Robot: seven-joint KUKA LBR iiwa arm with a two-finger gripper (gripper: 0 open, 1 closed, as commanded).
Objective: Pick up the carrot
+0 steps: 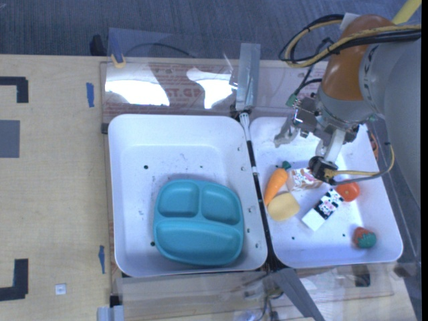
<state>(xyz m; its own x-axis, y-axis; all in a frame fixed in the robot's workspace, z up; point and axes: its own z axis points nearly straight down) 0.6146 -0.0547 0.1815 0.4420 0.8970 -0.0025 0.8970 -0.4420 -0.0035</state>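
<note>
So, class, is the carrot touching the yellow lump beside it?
Touching: the camera view shows the carrot with its narrow end against the yellow lump, no white gap between.

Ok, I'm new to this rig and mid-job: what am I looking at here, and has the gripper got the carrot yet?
One camera looks down at a slant on a bench with two white bins. The grey arm with the orange band reaches in from the right. Its gripper hangs over the back of the right bin.

The carrot is not held. It lies by that bin's left wall, touching a yellow piece. Near them are a black-and-white box, an orange-red piece and a red-and-green piece.

The left bin holds a teal divided plate.
</note>
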